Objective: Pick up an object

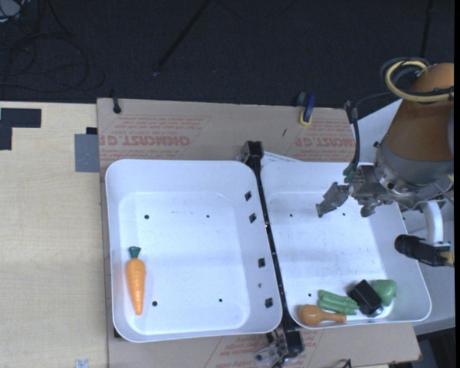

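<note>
**Desk:** What have you got, left to right?

**Me:** In the left bin (119, 205) I see a carrot (136, 279), lying lengthwise near its left wall, green top pointing to the far side, alone there. In the right bin (414, 313) there's a huddle at the near right corner: an orange pear-shaped piece (319, 315), a green bean-like piece (337, 302), a small black block (366, 297) and a green lump (384, 288) behind it, all touching or nearly so.

**Desk:** And the arm?

**Me:** It reaches in from the right, orange band over the bin's far right edge, wrist tilted toward the left. My pincer (333, 199) hangs over the bare far part of the right bin, well apart from the huddle. Nothing sits between its tips; whether it's released or clenched, I cannot tell from this angle.

**Desk:** So which step?

**Me:** I judge it's the approach; nothing is picked yet. The next move calls for travelling toward the near right corner, coming down over one piece, probably the black block on top. The crowding could spoil the grip. The carrot would be the cleaner target, but it's far off to the left.
</note>
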### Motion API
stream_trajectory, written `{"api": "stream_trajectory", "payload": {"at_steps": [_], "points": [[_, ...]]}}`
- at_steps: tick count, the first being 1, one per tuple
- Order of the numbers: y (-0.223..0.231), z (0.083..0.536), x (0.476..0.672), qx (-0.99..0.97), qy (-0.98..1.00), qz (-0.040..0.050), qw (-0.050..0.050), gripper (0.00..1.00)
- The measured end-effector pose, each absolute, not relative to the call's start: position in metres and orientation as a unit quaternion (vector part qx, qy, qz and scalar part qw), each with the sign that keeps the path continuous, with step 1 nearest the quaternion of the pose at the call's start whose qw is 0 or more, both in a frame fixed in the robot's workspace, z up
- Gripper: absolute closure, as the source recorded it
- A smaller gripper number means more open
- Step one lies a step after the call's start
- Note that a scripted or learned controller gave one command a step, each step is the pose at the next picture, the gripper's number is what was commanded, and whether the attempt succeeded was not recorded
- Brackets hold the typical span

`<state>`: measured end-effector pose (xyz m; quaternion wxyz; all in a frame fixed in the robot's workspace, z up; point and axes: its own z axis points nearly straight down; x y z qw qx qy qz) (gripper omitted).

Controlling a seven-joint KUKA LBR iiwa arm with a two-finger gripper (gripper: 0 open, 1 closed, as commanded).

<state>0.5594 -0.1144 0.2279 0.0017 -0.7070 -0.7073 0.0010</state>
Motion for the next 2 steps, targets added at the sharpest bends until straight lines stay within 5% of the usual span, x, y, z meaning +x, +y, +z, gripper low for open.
{"api": "stream_trajectory", "payload": {"at_steps": [1,2], "points": [[-0.1,0.11,0.631,-0.706,-0.708,0.0013,0.002,0.0],[0.004,0.193,0.646,-0.704,-0.71,-0.0025,-0.001,0.0]]}}
